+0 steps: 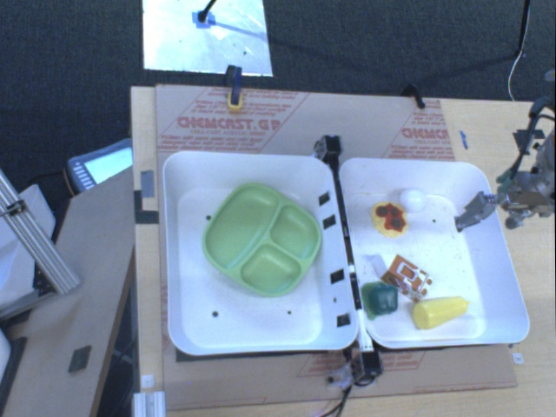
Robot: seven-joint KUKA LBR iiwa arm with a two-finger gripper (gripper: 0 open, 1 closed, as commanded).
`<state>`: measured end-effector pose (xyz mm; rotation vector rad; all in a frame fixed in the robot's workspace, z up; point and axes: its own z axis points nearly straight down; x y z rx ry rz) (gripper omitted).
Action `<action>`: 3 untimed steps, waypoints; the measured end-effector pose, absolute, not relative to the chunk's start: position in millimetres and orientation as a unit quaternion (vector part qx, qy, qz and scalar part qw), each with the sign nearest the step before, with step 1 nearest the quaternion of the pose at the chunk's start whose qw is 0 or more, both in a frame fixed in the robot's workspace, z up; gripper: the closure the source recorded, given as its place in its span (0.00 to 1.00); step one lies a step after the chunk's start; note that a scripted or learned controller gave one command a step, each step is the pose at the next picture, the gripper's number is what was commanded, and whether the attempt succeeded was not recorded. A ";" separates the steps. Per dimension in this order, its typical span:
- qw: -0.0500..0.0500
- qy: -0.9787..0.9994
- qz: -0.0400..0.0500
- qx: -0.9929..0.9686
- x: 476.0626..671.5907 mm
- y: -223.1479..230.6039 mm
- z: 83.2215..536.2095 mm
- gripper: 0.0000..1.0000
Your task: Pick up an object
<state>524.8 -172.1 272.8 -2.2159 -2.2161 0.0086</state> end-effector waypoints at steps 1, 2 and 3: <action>-0.001 -0.708 0.000 -0.706 527.0 -171.5 278.6 0.00; 0.000 -0.708 0.000 -0.707 531.7 -176.0 235.9 0.00; 0.002 -0.707 0.001 -0.707 525.4 -171.9 175.8 0.00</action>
